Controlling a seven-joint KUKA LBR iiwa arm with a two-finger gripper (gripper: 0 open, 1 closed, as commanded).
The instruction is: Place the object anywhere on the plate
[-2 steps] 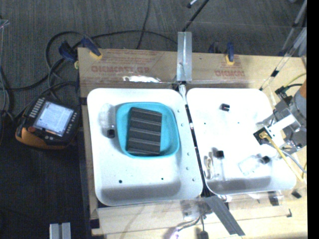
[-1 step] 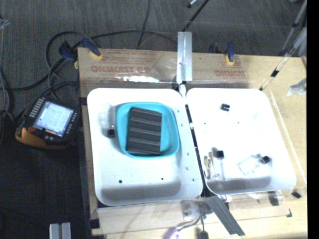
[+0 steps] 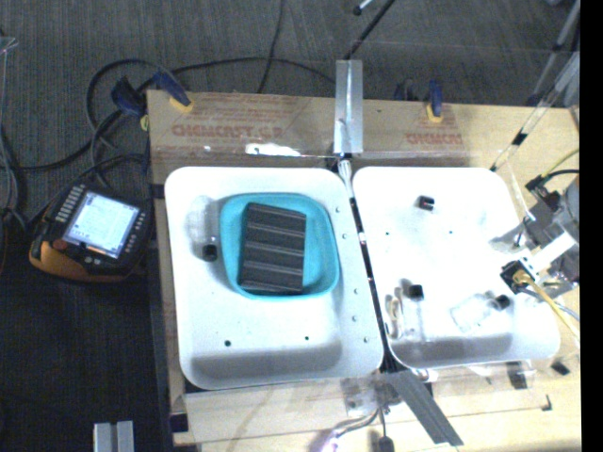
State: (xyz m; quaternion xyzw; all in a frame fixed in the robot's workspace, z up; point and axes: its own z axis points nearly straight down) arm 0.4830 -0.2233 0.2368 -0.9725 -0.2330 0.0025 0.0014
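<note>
Dark ribbed block (image 3: 274, 247) lying flat on the blue plate (image 3: 324, 252), in the left bin (image 3: 264, 356).
The gripper (image 3: 529, 237) hangs over the right rim of the right bin (image 3: 452, 347), at the frame's right edge; I can't tell whether it is open or closed. A small black piece (image 3: 425, 201) lies in that bin's upper part.
</note>
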